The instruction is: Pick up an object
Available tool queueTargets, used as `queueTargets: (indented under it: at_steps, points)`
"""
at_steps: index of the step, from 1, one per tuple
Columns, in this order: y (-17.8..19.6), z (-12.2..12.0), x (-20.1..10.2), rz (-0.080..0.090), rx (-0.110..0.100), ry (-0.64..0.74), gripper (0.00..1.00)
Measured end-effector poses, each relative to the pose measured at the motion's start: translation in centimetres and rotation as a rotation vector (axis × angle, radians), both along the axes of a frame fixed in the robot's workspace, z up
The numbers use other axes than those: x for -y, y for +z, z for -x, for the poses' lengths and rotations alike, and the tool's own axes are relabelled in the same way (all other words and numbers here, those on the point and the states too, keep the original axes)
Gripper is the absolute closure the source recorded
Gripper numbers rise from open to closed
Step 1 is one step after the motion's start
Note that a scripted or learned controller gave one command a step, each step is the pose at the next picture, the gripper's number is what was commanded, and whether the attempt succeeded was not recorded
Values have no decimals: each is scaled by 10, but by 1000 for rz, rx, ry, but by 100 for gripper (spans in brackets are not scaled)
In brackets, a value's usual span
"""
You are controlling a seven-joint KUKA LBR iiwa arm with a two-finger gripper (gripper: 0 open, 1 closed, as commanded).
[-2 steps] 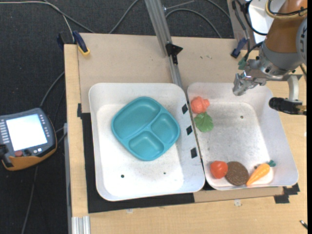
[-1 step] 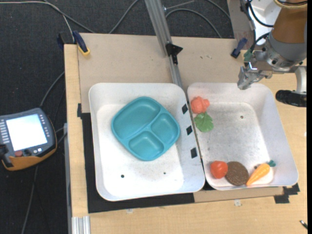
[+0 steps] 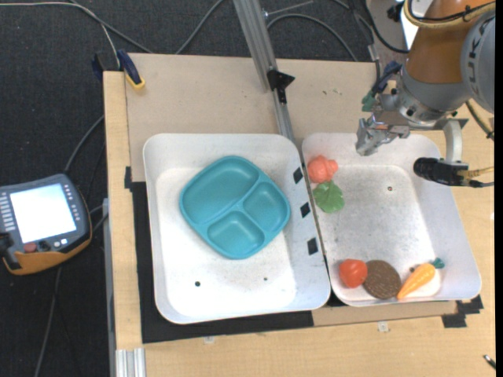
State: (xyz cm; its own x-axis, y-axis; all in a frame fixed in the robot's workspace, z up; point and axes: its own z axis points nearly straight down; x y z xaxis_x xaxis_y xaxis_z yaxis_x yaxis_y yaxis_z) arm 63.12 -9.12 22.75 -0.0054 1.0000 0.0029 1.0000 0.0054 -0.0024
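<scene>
On the bench [image 3: 204, 93] two shallow white bins sit side by side, a layout that seems meant to keep loose items corralled and within the arm's reach from the right. Inside the left bin [image 3: 173, 289] lies one teal divided plate [image 3: 234, 205], set at a tilt and taking up most of the floor, with no food on it. Over the far edge of the right bin [image 3: 448, 234] hangs the grey arm with its orange band [image 3: 448, 22], and the gripper [image 3: 376, 138] hovers above the far left corner; whether it is spread or pressed together I cannot tell, and nothing shows in it. Five small toy foods lie in this bin, any of which could serve as the object to pick. Three cluster along the near wall: one brown round patty [image 3: 382, 279], one orange carrot [image 3: 418, 279] touching it on the right, and one red tomato [image 3: 353, 272] just left of it. Two more rest against the left wall, nearer the gripper: one green vegetable [image 3: 329, 199] and one orange-pink piece [image 3: 321, 168] just beyond it, probably the easiest first target.
</scene>
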Motion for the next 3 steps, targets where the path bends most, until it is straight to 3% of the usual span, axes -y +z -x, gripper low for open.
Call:
queueTargets:
  at_steps: [3]
  points:
    - [13,45,-148,-1,0,2,100]
